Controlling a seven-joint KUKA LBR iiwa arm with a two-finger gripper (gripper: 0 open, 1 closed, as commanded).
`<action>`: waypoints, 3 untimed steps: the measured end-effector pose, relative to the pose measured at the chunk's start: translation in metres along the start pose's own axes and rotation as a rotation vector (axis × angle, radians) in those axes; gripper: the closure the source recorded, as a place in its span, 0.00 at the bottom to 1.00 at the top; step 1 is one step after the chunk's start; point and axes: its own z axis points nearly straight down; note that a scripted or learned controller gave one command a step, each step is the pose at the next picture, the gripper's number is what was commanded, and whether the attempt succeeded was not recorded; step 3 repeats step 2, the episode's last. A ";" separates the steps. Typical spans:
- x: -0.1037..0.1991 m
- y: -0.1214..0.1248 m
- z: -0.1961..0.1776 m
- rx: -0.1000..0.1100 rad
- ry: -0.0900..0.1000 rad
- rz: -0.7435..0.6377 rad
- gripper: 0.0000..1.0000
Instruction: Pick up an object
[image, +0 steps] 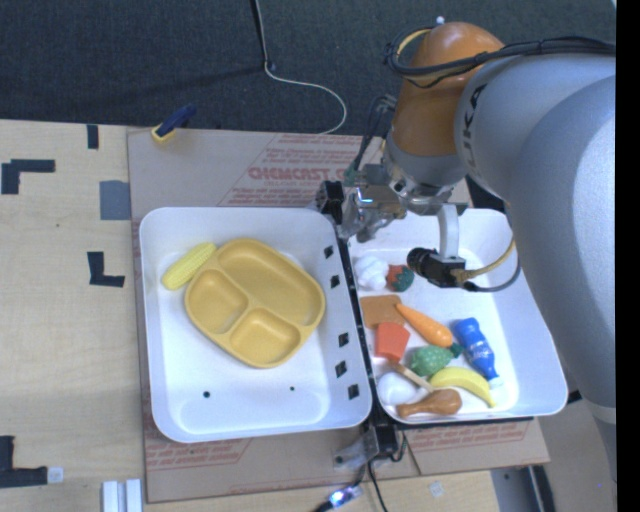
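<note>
Pincer (362, 212) over far left corner of right bin (520, 300); finger state cannot be told.
Toys lie in the bin's near half, apart from the pincer: white piece (371, 269), carrot (424, 324), blue bottle (474, 347), banana (464, 383), drumstick (430, 404). Left bin (170, 400) holds a yellow divided tray (254, 300) with a corn cob (188, 266) at its far left edge.
</note>
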 end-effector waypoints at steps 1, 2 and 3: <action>0.018 0.006 -0.009 -0.002 0.002 -0.002 1.00; 0.015 -0.003 -0.008 0.000 0.000 0.000 1.00; 0.015 -0.003 -0.008 0.000 0.000 0.000 1.00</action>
